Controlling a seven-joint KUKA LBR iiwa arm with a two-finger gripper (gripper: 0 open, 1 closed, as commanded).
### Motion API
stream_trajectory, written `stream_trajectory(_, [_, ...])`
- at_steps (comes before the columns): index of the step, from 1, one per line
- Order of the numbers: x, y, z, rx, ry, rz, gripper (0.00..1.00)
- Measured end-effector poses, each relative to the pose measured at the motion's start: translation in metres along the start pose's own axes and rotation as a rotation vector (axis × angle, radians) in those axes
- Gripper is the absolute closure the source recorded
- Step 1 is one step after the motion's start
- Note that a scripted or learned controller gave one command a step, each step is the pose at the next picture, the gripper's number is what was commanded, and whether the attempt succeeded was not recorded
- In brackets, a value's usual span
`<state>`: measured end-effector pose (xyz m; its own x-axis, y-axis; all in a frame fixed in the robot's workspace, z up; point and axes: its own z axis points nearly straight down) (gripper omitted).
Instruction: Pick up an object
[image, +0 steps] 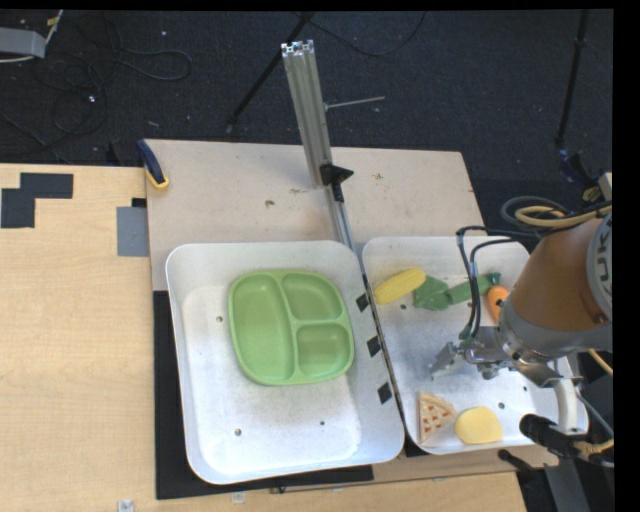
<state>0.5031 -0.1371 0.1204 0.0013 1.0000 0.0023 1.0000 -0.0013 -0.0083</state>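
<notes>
My gripper (463, 364) hangs over the middle of the right bin (400, 345), reaching in from the right. Its fingers stand open above bare bin floor, with nothing between them. Behind it lie a yellow corn cob (398, 285), a green toy (438, 294) and an orange piece (495, 297) partly hidden by the arm. In front of it, by the bin's near edge, lie a pizza slice (433, 414) and a round yellow piece (478, 426).
The left bin (200, 400) holds a green divided plate (292, 327). A metal post (310, 110) rises behind the bins. A ridge with black clips (372, 345) separates the two bins. A cable loops over the right bin's far corner.
</notes>
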Motion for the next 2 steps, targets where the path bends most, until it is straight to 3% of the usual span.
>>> stream_trajectory(1, [0.0,0.001,0.03,-0.006,0.001,-0.001,0.0])
stream_trajectory(2, [-0.001,0.004,0.017,-0.014,0.001,0.004,1.0])
